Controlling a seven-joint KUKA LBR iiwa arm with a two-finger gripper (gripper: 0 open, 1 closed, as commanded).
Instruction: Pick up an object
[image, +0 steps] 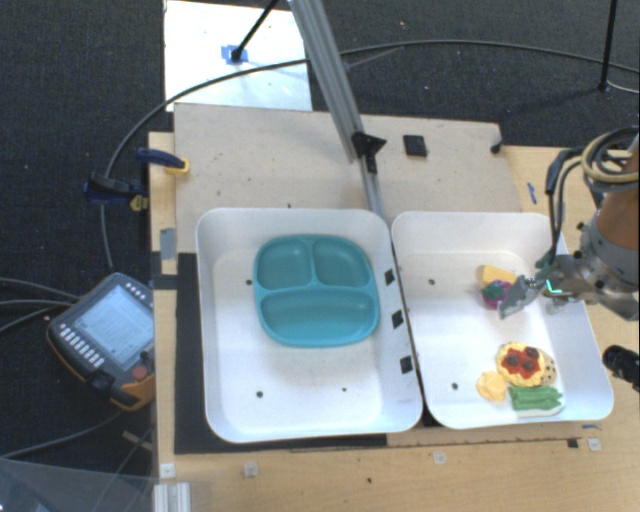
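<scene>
The right bin holds several toy foods. A purple piece lies beside a yellow wedge near the bin's middle right. Lower down sit a round pizza-like piece, a small orange piece and a green piece. My gripper reaches in from the right and sits low, right next to the purple piece on its right side. Nothing shows between the fingers.
The left bin holds a teal divided plate. A slanted metal pole crosses above the bench's back. A teach pendant lies off the bench at the left. Cables run across the dark floor.
</scene>
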